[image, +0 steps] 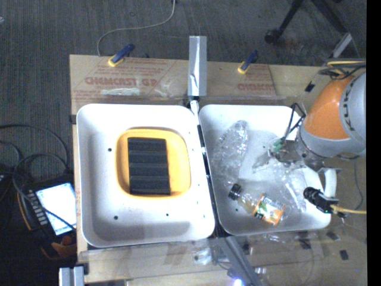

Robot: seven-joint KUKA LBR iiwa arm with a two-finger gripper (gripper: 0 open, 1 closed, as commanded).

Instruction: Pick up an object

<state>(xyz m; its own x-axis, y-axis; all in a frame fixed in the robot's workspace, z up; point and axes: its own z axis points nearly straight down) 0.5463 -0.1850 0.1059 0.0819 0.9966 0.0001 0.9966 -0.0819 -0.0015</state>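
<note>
Red lettering on the cardboard desk [137, 81] reads roughly "CHEMCAST GP". Crumpled clear plastic [232, 145] and a small bottle [257, 203] with an orange label, its writing illegible, lie in the right bin [250, 112]. The bottle sits at seven o'clock from the gripper [286, 154], near it; I cannot tell its state.

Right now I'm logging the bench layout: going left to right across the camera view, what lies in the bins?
Yellow tray with black insert in the left bin → small bottle with orange label in the right bin → gripper.
</note>
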